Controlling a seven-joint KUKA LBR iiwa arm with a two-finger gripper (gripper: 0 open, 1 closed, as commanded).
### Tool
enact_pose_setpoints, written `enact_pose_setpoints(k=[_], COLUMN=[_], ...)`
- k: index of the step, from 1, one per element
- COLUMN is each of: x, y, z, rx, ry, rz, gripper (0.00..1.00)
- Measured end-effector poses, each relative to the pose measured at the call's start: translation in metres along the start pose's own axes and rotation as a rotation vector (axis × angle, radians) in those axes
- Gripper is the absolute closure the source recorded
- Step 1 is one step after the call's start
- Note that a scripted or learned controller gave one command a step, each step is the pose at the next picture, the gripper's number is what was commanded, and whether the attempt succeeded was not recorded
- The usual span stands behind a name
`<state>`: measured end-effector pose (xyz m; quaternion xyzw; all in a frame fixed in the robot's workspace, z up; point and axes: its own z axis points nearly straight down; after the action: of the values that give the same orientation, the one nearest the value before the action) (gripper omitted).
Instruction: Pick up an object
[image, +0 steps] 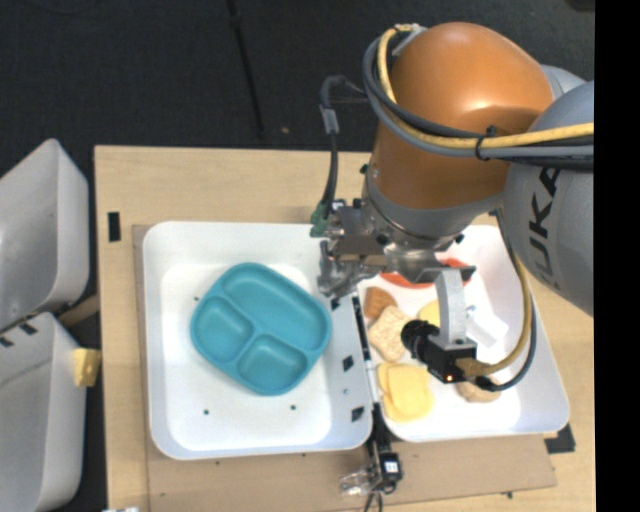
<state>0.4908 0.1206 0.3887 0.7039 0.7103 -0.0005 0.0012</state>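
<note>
My gripper (338, 280) hangs below the big orange wrist band, over the divider between the two bins and low above the right bin's left edge. A brown, bread-like piece (377, 300) and a tan cracker-like piece (385, 328) lie just to its right in the right bin (540, 400). In front of them lies a pale yellow block (405, 392). A red object (457, 270) peeks out under the wrist, and a tan piece (481, 391) sits further right. The arm hides much of this bin.
A blue plate (262, 328) with three compartments lies in the middle of the left bin (170, 420). A white crumpled sheet (490, 320) lies in the right bin. Grey-white covers (40, 230) stand off the bench's left side.
</note>
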Motion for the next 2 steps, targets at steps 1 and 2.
enact_pose_setpoints(k=[1,2], x=[0.012,0.013], y=[-0.001,-0.002], z=[-0.155,-0.018], rx=[-0.019,0.014], ry=[0.008,-0.002], rz=[0.004,0.009], gripper=[1.0,1.0])
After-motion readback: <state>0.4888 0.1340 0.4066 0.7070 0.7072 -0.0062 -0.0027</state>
